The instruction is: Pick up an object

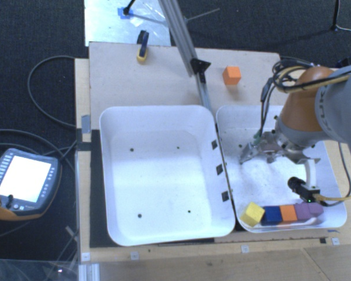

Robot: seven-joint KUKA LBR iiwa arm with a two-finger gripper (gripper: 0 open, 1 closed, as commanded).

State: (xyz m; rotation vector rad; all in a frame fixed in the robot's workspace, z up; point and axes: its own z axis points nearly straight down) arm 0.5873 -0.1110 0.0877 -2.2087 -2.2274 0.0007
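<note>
Four blocks lie in a row along the near wall of the right bin [234,122]: a yellow block [252,213], a blue block [272,215], an orange block [288,213] and a purple block [307,211]. My gripper [262,153] hangs over the middle of the right bin, pointing down, about a hand's width beyond the row of blocks. The grey wrist and its orange band cover it from above. Nothing shows in its grasp.
The left bin [114,119] sits beside the right one. An orange cube [232,75] rests on the bench behind the bins. A metal pole [184,37] slants across the back. A blue and yellow clamp [143,45] sits far left. A teach pendant [21,181] lies off the bench.
</note>
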